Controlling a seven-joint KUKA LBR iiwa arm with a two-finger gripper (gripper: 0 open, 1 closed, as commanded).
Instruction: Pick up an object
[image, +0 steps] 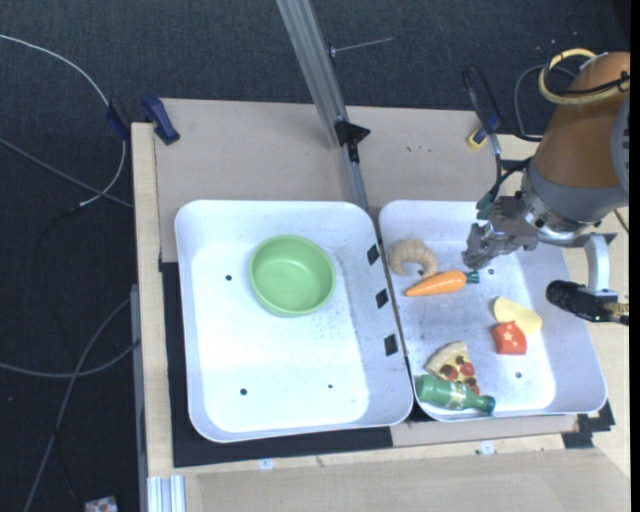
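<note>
My gripper (478, 256) hangs low over the right bin (570, 340), just above the green-topped right end of an orange carrot (436, 284). A tan croissant (412, 255) lies left of the gripper, near the bin's left wall. Farther toward the front lie a yellow wedge (517, 312), a red piece (510, 339), a pizza slice (452, 362) and a green bottle (455, 394) lying on its side. Nothing shows between the fingers.
The left bin (210, 340) holds a green bowl (291, 274). A metal pole (320, 70) slants down to the gap between the bins. A black fixture (580, 298) sticks in at the right bin's right edge.
</note>
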